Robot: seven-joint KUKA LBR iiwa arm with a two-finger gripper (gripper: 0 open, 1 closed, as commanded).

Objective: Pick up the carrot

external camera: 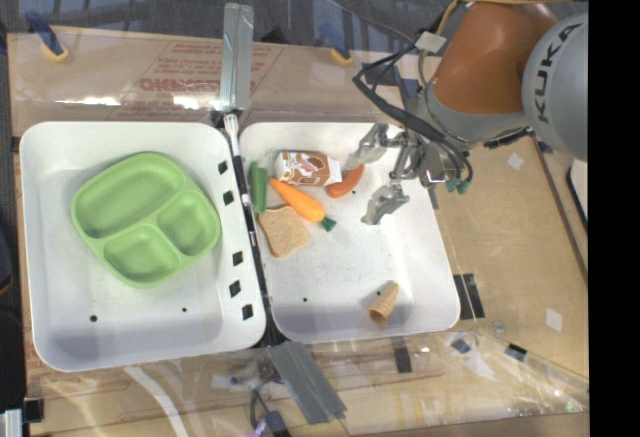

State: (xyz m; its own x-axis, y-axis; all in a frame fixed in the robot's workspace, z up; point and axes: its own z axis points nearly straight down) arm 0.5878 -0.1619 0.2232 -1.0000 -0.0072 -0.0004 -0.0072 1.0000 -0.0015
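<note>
Lying in the right bin (440, 275), the carrot (298, 200) rests on the white floor toward that bin's left side, its orange body slanting from upper left down to lower right, with a small green tip at the lower right end. The end effector (388, 187) hangs over the same bin, near its upper right part, well apart from the carrot and to the right of it. Its two fingers are spread, one (370, 147) higher and one (383, 206) lower in the view, and nothing sits between them. A grey arm (560, 55) with an orange band (490, 55) reaches in from the right, trailing dark cables.

Around the carrot lie other things. A green pod (259, 187) stands just beside its upper left end. A small printed carton (303, 168) lies just above it, and an orange sausage shape (346, 184) lies between the carrot and the end effector. A slice of toast (284, 232) lies just below the carrot, near touching. An ice cream cone (384, 303) sits apart near the bin's lower edge.

The left bin (50, 325) holds a green divided plate (146, 217). Both bins sit side by side on the bench (520, 225).
</note>
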